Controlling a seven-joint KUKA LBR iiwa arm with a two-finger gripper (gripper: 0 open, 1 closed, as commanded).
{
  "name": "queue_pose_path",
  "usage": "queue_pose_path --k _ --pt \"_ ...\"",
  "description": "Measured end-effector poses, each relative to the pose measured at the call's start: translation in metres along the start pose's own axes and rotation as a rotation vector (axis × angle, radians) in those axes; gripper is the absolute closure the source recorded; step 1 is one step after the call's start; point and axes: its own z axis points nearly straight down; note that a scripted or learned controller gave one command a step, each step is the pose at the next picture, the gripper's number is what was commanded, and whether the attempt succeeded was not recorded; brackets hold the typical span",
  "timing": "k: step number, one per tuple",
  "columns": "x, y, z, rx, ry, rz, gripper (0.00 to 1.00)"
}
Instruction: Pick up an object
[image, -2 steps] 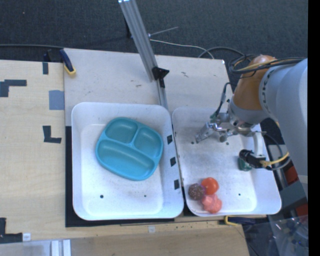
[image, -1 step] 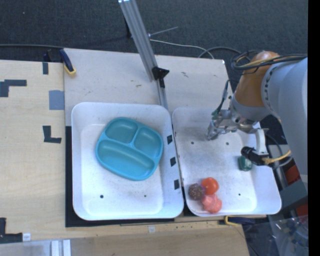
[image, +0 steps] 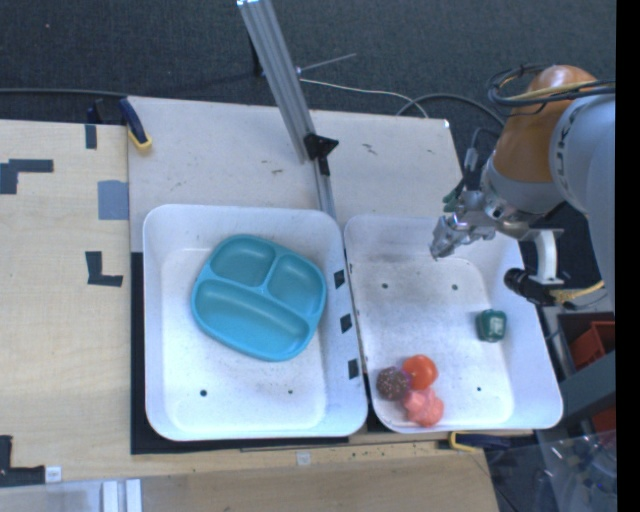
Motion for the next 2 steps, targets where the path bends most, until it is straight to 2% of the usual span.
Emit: queue_pose_path --k 1,2 --pt "0.0 0.001 -0.033 0.002 0.001 0.0 1.0" --pt "0.06 -0.006 -0.03 0.006 0.003 -0.006 1.0"
